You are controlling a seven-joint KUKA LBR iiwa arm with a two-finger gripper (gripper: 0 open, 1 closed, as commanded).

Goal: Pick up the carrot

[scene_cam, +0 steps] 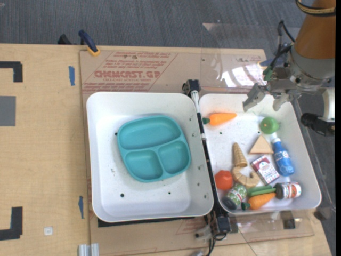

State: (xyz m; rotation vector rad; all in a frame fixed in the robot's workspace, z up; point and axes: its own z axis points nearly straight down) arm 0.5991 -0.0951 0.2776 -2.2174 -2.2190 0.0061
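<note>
The carrot (pixel 221 118) lies flat at the upper left of the right bin (pixel 308 159), its orange body pointing right and its green top toward the divider between the two bins. Nothing touches it. It sits by itself, apart from the other toys in that bin.

The tool (pixel 265 96) hangs at the upper right of the frame, over the bin's top edge. Its two fingers are spread apart with nothing between them. It is to the right of the carrot and above it in the frame, near but clearly not over it.

So, by these signs, the task is at its start: no grasp has been made and the carrot rests on the bin floor. What is left is nearly all of it: bringing the tool over the carrot, lowering it, closing on the body and lifting.

A second orange piece with a green end (pixel 259 199) lies at the bottom of the right bin, crowded among a tomato (pixel 224 180), a cone (pixel 239 156), a bottle (pixel 282 158) and other things. It may also be a carrot, but the upper one looks like the easier target.

The left bin (pixel 106 196) holds a teal plate (pixel 153 148) with three compartments.
</note>
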